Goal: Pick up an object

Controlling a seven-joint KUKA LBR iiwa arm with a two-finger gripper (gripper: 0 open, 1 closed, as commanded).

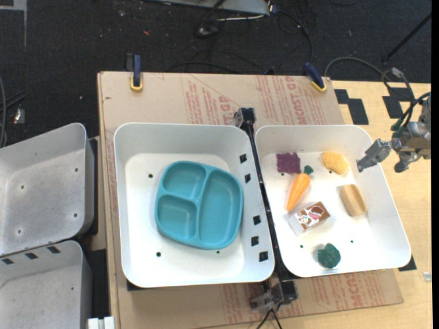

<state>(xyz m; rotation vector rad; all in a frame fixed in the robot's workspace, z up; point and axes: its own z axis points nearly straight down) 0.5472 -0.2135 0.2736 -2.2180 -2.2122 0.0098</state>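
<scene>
Brown cardboard covers the surface (206, 101), printed with reversed red lettering too faint to read, held by two clamps at its far edge. Left bin (130, 184): teal divided plate (199, 204). Right bin (384, 232): carrot (298, 189), brown packet (310, 217), with illegible label. Gripper (384, 153) at right rim; finger state cannot be told. Dark floor, cables beyond.

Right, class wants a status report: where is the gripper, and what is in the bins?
Gripper at right bin's right rim, holding nothing. Carrot, packet, bread lying untouched. Teal plate alone in left bin.
</scene>
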